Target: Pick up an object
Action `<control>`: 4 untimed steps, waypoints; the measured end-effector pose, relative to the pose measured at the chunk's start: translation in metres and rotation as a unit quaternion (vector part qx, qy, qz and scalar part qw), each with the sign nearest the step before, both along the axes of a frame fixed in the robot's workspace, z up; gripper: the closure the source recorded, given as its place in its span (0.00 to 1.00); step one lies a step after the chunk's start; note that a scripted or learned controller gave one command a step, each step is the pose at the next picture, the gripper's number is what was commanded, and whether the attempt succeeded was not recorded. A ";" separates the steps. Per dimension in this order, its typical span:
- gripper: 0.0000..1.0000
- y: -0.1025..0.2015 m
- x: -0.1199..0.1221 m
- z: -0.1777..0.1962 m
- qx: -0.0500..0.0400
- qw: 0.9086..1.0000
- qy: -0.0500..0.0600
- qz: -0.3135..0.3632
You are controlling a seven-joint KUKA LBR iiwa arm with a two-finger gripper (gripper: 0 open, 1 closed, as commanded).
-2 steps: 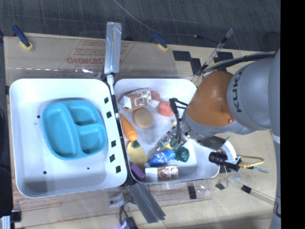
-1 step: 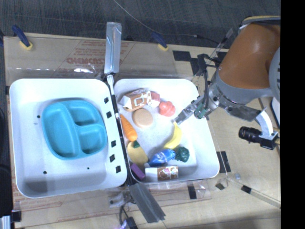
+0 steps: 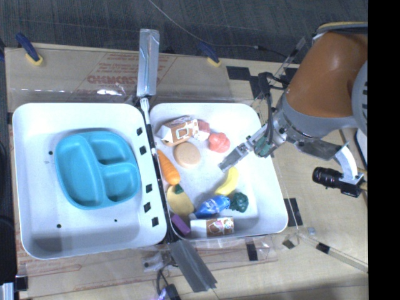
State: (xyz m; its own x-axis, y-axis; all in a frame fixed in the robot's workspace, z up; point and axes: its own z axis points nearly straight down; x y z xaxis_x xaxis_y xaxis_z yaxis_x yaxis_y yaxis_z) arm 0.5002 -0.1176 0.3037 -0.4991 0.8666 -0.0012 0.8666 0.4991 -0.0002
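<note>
looking down, you see the end effector (image 3: 229, 161) hovering over the right bin (image 3: 265, 186), just above the banana (image 3: 230, 181); you cannot tell its grip state. the blue tray (image 3: 97, 167) sits in the left bin (image 3: 31, 167).

Bright, even light (slightly soft focus throughout).
</note>
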 end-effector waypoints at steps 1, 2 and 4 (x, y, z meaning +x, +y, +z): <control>0.00 -0.057 -0.023 0.073 -0.001 0.996 -0.001 -0.084; 0.00 -0.026 -0.010 -0.097 0.002 1.000 0.005 0.000; 1.00 -0.092 0.041 -0.201 0.001 0.997 0.001 0.081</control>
